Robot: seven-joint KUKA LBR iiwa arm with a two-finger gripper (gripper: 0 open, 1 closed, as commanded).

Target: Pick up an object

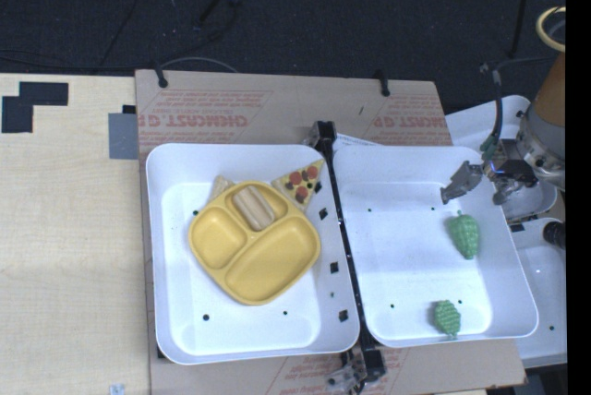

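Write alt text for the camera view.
The arm's end effector hangs open above the right bin, just above a green toy; a second green toy lies near the bin's front. The left bin holds a yellow divided plate and a pizza slice.

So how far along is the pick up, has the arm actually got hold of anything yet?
Nothing is lifted yet. The gripper is over the right bin, fingers spread with nothing between them, just above the upper green object. That looks like the approach in progress. Descending, closing and lifting remain. The lower green object and the yellow divided plate in the left bin rest in their bins.
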